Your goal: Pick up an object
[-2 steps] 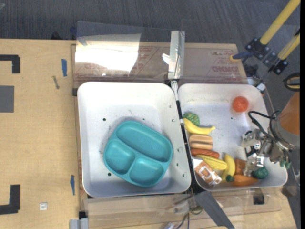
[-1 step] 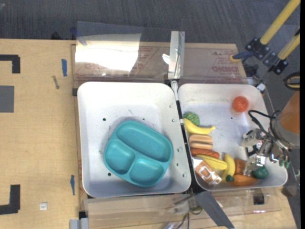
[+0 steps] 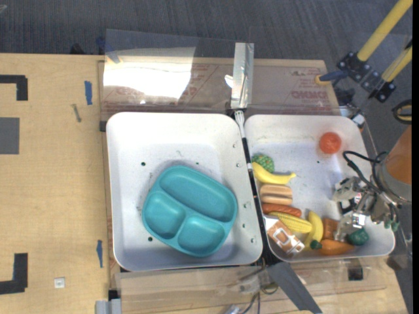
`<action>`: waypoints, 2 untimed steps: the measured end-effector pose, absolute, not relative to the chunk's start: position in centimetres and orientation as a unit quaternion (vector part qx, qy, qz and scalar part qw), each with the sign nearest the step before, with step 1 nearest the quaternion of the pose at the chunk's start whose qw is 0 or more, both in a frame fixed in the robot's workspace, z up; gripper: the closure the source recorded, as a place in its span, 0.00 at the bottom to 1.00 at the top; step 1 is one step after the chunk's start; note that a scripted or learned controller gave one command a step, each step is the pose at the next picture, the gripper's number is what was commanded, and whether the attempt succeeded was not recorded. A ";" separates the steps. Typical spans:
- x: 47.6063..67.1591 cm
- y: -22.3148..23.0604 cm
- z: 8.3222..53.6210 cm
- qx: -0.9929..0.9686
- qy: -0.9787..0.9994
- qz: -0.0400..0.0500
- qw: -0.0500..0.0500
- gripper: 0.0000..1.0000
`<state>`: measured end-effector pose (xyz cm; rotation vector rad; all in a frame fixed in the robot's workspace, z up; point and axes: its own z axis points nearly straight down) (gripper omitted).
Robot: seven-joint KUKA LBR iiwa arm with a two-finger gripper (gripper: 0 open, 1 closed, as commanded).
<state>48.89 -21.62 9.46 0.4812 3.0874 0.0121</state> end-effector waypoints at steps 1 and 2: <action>49.2 -21.5 9.4 0.175 0.985 0.005 0.004 0.00; 48.9 -21.4 9.5 0.179 0.984 0.003 0.010 0.00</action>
